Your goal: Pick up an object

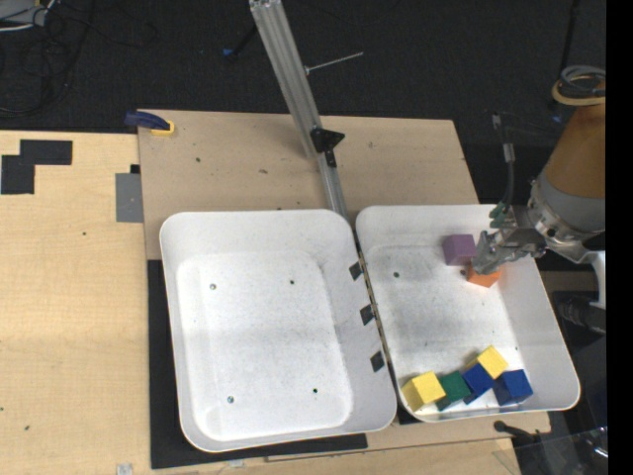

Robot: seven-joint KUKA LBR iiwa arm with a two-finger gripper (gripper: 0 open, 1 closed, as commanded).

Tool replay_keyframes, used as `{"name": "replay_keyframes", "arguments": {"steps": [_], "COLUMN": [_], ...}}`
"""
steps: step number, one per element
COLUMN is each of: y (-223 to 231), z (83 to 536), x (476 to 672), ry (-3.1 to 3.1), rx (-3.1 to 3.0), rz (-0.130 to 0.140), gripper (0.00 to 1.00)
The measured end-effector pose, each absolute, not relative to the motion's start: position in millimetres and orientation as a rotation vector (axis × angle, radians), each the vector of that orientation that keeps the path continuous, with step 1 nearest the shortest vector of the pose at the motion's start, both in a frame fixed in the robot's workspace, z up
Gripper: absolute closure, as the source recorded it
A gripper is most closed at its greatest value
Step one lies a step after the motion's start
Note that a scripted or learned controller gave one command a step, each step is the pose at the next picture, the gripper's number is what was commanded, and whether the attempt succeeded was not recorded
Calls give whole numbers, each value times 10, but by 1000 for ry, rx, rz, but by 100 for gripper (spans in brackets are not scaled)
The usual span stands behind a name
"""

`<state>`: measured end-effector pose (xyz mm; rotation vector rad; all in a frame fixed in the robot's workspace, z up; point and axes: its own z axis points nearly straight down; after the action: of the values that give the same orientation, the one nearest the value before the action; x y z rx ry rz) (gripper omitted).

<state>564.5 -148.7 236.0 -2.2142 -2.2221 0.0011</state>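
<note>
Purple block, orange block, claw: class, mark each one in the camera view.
Purple block (458, 247): camera view, on its top face.
Orange block (485, 279): camera view, on its visible edge below the claw.
Claw (490, 262): camera view, at its tips.

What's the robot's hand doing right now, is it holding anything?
Hand: down in the right bin, over the orange block beside the purple block; open or closed cannot be told, and no grasp is visible.
</note>
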Motion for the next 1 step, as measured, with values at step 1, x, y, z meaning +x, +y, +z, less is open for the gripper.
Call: {"name": "replay_keyframes", "arguments": {"steps": [1], "y": [-920], "z": [2365], "x": [5682], "ry": [-2223], "rx": [-2213], "rz": [0], "gripper": [100]}}
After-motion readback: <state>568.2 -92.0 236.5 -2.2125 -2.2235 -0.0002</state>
